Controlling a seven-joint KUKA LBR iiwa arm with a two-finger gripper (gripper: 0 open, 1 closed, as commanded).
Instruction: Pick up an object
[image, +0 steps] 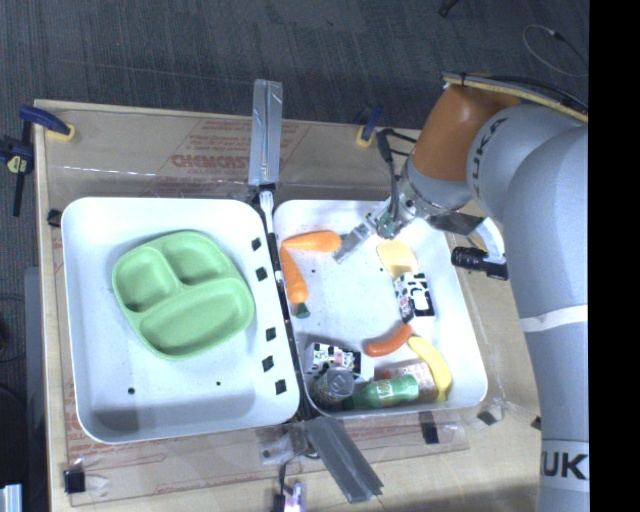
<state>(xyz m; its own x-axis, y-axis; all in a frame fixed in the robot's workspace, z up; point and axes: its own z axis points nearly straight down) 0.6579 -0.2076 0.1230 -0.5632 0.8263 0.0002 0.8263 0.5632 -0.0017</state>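
Near edge of right bin (470, 330): green bottle (385, 391) on its side along the near wall, a round metal lid or can end (338, 383) at its left, a small printed packet (334, 357) just behind that.
Near right corner: yellow banana (432, 362) lying beside the bottle's end, a reddish sausage-shaped piece (386, 342) touching its far tip.
Middle of right bin: black-and-white printed box (414, 296), with a pale yellow block (396, 257) just behind it.
Left side of right bin: orange carrot (294, 276) lying along the dividing wall, a second orange piece (313, 241) across its far end.
Gripper (358, 240): lowered into the far part of the right bin, between the orange piece and the yellow block; nothing seen between the fingers, and whether spread or closed could not be told.
Arm (520, 190): grey with an orange band, reached in from the right over the bin's far right corner.
Left bin (80, 300): held one green divided plate (184, 292), three compartments, lying flat near the middle.
Bench (210, 150): pale wood under both bins, blue clamps (45, 124) at the far edge.
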